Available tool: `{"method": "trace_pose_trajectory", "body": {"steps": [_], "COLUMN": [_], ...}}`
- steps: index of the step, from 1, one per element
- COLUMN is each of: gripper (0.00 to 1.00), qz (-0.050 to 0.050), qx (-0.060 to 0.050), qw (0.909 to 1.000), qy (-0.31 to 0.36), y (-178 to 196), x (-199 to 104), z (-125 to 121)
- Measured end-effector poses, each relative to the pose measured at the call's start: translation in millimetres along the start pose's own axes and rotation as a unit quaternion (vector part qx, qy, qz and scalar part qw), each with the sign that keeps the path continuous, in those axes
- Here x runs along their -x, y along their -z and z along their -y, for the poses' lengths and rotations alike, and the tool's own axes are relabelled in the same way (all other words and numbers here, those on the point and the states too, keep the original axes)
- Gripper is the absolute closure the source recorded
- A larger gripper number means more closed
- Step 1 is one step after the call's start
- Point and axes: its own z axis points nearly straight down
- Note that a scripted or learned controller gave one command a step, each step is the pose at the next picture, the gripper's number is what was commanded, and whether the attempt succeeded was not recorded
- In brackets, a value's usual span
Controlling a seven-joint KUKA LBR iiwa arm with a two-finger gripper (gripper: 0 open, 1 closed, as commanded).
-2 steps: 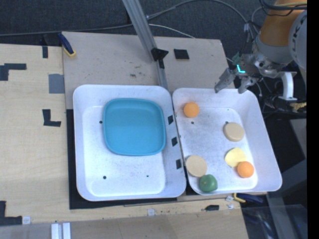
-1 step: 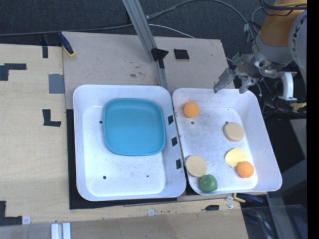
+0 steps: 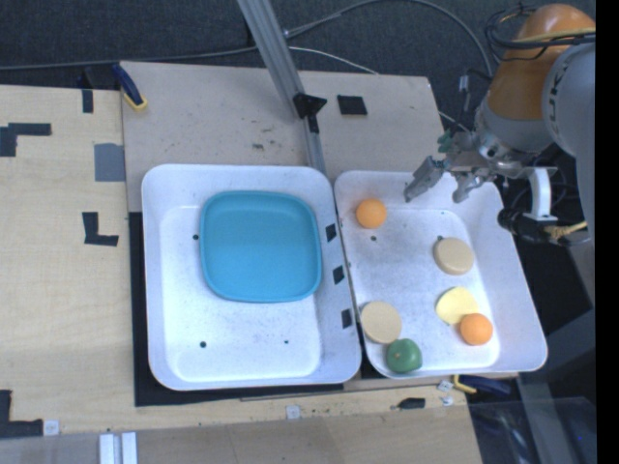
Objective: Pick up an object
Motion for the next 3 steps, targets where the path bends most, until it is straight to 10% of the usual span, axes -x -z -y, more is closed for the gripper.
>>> {"method": "trace_pose_trajectory", "body": {"steps": [2,3], "gripper": [0.0,1.0], "qz": [0.0,0.001], "qx": [0.001,0.003], "qw": [1.0,1.0], "qy": [0.0,0.0], "y": [-114.3,-101.0], "x": [1.5,1.6], "z": [4.8,3.8]}}
